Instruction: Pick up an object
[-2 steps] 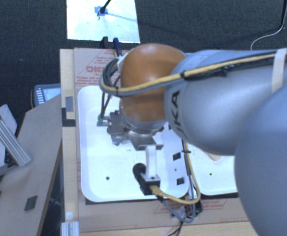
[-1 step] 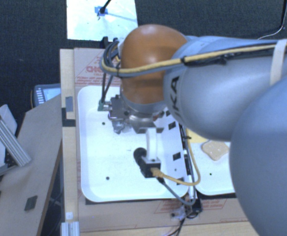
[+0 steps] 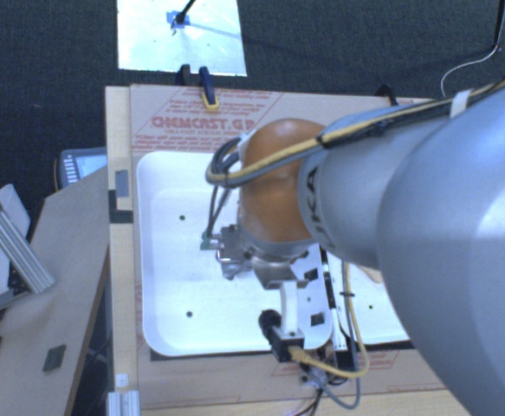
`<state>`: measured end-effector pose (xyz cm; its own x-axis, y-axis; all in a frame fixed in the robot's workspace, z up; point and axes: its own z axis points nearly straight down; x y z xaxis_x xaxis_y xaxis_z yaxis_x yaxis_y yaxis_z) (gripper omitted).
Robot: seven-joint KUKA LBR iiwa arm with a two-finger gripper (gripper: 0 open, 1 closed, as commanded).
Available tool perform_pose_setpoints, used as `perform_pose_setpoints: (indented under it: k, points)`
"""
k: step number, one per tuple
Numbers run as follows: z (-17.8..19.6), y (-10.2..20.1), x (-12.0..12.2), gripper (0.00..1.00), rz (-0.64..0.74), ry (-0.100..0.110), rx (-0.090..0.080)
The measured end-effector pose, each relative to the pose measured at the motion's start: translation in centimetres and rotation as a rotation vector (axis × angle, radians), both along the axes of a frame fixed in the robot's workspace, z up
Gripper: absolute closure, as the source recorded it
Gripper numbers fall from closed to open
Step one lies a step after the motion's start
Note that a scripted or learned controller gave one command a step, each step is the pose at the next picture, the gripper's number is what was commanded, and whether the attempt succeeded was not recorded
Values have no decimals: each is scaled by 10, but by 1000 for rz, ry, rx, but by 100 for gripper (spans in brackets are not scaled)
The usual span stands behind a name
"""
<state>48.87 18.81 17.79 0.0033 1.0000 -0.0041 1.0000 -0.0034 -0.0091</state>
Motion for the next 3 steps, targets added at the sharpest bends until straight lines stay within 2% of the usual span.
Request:
perform_pose_setpoints:
  k: [1, 2, 3]
  points:
    - [136, 50, -1, 100, 13, -23, 13]
    - [-65, 45, -5, 100, 4, 4, -2]
    - [-95, -36, -2, 100, -2, -7, 3]
